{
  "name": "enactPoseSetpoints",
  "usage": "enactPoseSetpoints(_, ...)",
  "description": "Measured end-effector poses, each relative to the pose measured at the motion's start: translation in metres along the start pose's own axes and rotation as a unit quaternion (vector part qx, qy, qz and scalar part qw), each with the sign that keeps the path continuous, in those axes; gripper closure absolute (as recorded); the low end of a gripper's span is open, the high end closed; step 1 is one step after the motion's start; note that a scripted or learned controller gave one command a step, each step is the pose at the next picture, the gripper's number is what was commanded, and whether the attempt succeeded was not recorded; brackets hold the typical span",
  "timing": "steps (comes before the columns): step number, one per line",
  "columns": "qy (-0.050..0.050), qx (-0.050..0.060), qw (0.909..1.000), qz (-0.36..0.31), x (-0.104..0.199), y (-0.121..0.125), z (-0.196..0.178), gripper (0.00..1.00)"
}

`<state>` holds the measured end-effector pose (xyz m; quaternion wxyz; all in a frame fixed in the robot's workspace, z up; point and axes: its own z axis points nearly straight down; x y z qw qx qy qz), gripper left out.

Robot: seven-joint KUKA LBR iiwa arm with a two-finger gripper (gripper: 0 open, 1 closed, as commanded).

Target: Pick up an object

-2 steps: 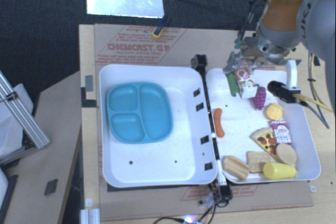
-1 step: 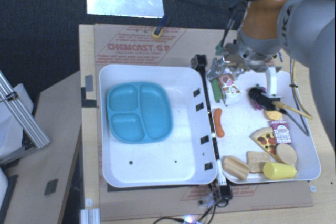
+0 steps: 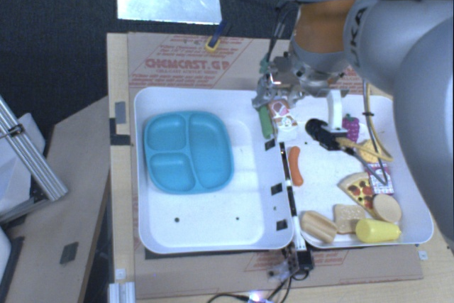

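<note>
My gripper (image 3: 273, 101) hangs over the far left corner of the right bin (image 3: 404, 174), close to the wall between the two bins. Directly under it lie a green cucumber-like piece (image 3: 264, 121) and a small white and pink item (image 3: 284, 117); I cannot tell whether either is touched. An orange sausage-shaped toy (image 3: 295, 165) lies just in front of them. Toward the right are purple grapes (image 3: 351, 126), a banana (image 3: 363, 150) and a pizza slice (image 3: 357, 187).
Along the right bin's front edge sit a bread roll (image 3: 318, 226), a cracker (image 3: 347, 216), a round biscuit (image 3: 387, 208) and a yellow lemon (image 3: 376, 230). A blue divided plate (image 3: 189, 151) lies in the left bin (image 3: 206, 223). The arm looms over the right side.
</note>
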<state>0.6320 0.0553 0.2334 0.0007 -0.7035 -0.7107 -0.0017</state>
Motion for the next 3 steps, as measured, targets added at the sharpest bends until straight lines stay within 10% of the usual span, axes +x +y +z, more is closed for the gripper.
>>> enactPoseSetpoints(1,-0.001,0.001,1.0,0.001,0.044,-0.01,0.006,1.0)
enactPoseSetpoints(3,-0.002,0.001,1.0,0.005,0.03,-0.013,0.004,1.0)
